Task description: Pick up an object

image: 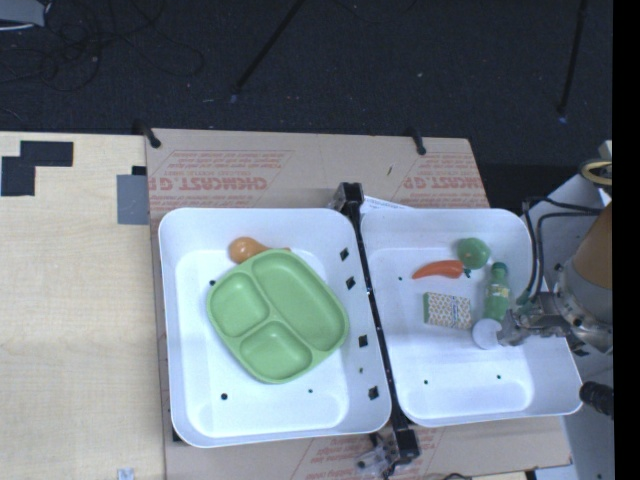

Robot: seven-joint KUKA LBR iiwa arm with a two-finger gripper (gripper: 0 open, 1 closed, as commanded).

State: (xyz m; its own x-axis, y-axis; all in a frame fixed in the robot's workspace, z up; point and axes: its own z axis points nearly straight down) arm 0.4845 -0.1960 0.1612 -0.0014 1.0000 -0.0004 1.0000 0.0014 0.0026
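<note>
The right bin (470, 393) holds a green bottle (496, 293) lying with its white cap (486, 335) towards the front. Beside it are a round green fruit (473, 252), an orange-red pepper (438, 268) and a small patterned packet (447, 310). My gripper (522, 324) reaches in over the bin's right wall and sits low, just right of the bottle's cap and close to it. Nothing shows as held in it.
The left bin (200, 398) holds a green divided plate (277, 315) with an orange object (244, 249) partly hidden behind it. A black divider (366, 318) runs between the bins. The arm's grey body (590, 298) stands beyond the right bin's edge. Cardboard lies beneath both bins.
</note>
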